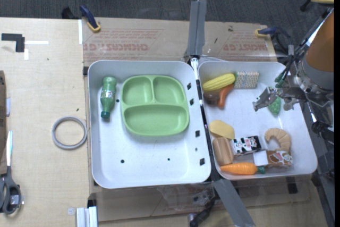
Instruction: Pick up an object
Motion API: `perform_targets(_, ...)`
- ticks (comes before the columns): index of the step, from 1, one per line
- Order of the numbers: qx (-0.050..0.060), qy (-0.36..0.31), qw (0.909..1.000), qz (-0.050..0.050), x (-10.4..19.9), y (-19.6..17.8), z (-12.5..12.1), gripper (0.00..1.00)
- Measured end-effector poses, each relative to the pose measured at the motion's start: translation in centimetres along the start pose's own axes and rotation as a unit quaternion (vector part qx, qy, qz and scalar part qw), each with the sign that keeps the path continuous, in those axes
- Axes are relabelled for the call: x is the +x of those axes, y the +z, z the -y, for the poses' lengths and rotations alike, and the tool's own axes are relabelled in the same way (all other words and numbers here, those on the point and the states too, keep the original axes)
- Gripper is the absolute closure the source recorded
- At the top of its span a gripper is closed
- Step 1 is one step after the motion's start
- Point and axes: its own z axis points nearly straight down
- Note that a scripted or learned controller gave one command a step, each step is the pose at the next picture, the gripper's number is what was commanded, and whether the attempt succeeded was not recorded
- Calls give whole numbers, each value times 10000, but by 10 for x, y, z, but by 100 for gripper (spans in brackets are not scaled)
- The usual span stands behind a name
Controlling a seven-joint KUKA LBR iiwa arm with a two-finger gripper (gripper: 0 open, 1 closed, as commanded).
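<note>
My gripper (pixel 274 102) hangs over the right side of the right bin (pixel 249 114), reaching in from the right. Its fingers (pixel 262 101) stand apart, open, on either side of a small green object (pixel 274 108); whether they touch it is unclear. The same bin holds a yellow corn cob (pixel 218 82), an orange-brown pepper (pixel 223 95), a beige speckled block (pixel 247 80), a yellow wedge (pixel 221 128), a bread piece (pixel 222 150), a cow-print carton (pixel 247 144), a croissant (pixel 278 138) and a carrot (pixel 239 169).
The left bin (pixel 149 165) holds a green divided plate (pixel 155 104) and a green bottle (pixel 108 96). A grey tape ring (pixel 69 132) and scissors (pixel 10 194) lie on the bench at left. A raised divider (pixel 197 109) separates the bins.
</note>
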Motion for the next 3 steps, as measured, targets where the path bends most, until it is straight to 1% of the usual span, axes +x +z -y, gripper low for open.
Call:
perform_targets(1,-10,103,9999,6,-56,69,-65,0)
perform_targets(2,-20,292,9996,6,-75,69,-71,0)
perform_targets(3,-5,-34,10000,-33,-63,123,-80,0)
